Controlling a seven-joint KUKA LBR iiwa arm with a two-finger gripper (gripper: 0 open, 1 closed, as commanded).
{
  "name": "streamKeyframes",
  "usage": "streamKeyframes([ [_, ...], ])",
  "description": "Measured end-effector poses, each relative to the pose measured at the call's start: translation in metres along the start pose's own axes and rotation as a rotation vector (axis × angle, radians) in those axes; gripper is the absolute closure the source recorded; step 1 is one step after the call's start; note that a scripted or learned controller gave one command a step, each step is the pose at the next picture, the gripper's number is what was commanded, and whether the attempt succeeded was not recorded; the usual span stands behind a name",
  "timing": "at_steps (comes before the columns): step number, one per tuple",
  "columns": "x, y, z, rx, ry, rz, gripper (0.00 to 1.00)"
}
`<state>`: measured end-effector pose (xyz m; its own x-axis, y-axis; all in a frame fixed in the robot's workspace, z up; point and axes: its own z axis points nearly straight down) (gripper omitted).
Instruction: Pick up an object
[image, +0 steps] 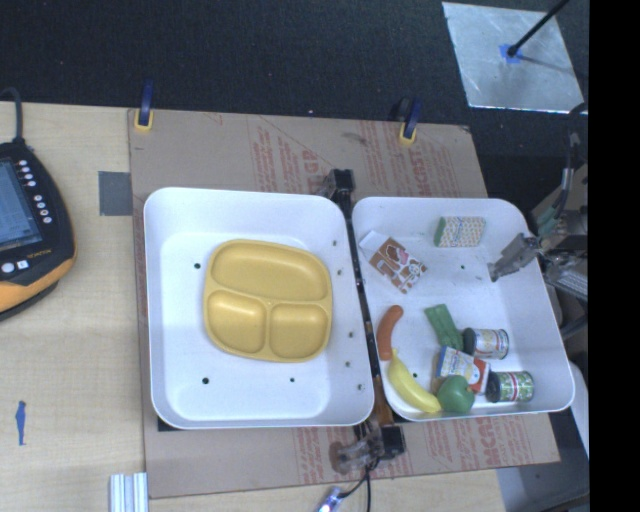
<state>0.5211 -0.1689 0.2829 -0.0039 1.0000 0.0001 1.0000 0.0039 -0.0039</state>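
Objects to pick all sit in the right bin (520, 215). Landmark: banana (410, 385), yellow, curved, lying near that bin's front left corner. Just right of the banana, touching or nearly so, a green round fruit (456, 395), maybe a pear or an apple, hard to tell at this size. Just above the banana, an orange-red sausage-shaped piece (388, 330), one end close to the banana's top. Up and right of the banana, a flat dark green block (443, 326). Right of the banana, past the green fruit, two small cans on their sides: one with a silver end (487, 343), higher, and one with a red and green label (512, 386), lower. Between them, a small white and blue carton (460, 365). Well above the banana, a brown and white printed packet (397, 262); farther up and right, a pale speckled packet (460, 232).

Left bin (170, 300), well left of the banana, holds a yellow three-compartment plate (268, 298) near its middle.

Gripper (508, 258) is at the right bin's right edge, far up and right of the banana, over bare bin floor. Nothing visible between its fingers; how far they are open I cannot tell.

Black and orange pendant (25, 235) lies on the bench far left of the banana.
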Motion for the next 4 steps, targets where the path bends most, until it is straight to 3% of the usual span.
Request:
streamKeyframes([
  [1, 0.026, 0.032, 0.105, 0.002, -0.001, -0.002, 0.00],
  [2, 0.004, 0.026, 0.175, 0.002, -0.001, -0.002, 0.00],
  [3, 0.047, 0.036, 0.191, 0.003, 0.000, -0.003, 0.00],
  [4, 0.028, 0.028, 0.191, 0.005, 0.001, -0.002, 0.00],
])
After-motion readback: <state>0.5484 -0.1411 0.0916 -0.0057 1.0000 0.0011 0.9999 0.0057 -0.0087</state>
